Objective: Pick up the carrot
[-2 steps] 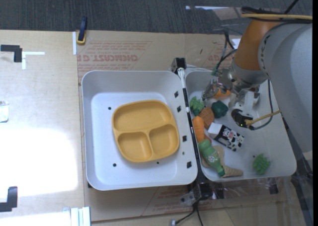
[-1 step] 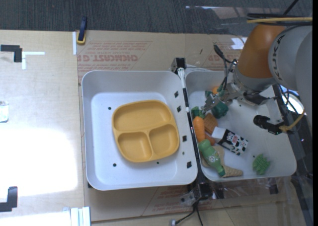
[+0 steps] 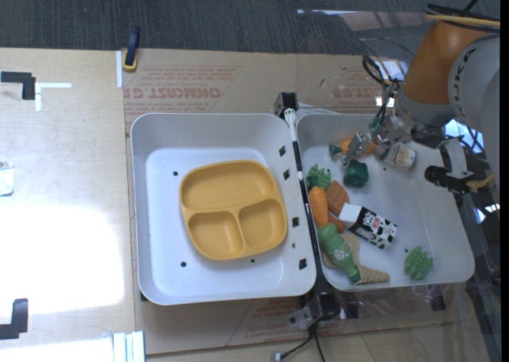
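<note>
Where the right bin (image 3: 445, 217) meets its left wall, the carrot (image 3: 318, 205) lies lengthwise, orange with a green leafy top (image 3: 319, 177) pointing toward the far side. It is touching a tan, bread-like piece (image 3: 337, 196) on its right, and a green bottle (image 3: 339, 253) lies just beyond its near end, slanting toward the bin's near edge. A waffle-patterned cone (image 3: 371, 275) rests beside the bottle's lower end. A small black-and-white carton with a cow pattern (image 3: 368, 224) sits near the middle of the bin, just right of the carrot. A green broccoli-like piece (image 3: 417, 262) lies alone toward the near right corner, well apart from the carrot.

Toward the far side of the same bin, the gripper (image 3: 367, 144) hangs low over a cluster of items: a small orange piece (image 3: 345, 145) beside it and a dark green lump (image 3: 356, 173) just below. A pale jar-like object (image 3: 403, 157) lies to its right. Whether the claw is released or clenched cannot be told from here, as the fingers blur into the clutter. The gripper is apart from the carrot, farther back in the bin.

The left bin (image 3: 151, 217) holds a yellow divided plate (image 3: 233, 208) with three compartments, lying flat near the middle
</note>
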Motion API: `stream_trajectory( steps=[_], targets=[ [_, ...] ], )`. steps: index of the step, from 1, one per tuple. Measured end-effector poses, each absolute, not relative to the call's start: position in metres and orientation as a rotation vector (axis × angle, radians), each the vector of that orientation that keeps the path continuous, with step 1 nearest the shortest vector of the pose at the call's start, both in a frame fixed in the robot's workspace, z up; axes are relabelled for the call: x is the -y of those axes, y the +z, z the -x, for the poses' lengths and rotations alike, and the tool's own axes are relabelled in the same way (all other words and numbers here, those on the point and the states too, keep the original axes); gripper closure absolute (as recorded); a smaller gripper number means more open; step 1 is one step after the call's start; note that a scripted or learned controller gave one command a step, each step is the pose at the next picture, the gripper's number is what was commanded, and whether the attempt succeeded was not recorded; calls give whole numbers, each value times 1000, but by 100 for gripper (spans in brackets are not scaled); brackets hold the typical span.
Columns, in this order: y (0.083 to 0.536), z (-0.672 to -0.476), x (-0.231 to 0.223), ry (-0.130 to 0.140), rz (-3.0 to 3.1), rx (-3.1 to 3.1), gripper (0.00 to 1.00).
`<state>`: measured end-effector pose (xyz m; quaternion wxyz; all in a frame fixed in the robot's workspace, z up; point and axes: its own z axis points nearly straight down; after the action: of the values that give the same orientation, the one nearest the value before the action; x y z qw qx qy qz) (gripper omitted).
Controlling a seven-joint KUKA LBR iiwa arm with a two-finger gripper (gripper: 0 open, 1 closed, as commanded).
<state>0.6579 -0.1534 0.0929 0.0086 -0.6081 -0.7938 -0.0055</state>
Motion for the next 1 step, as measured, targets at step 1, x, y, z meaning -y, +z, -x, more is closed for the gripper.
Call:
stream_trajectory(
  steps=[1],
  targets=[
    [93,-661,144,-13,2233,2186,0]
  ],
)
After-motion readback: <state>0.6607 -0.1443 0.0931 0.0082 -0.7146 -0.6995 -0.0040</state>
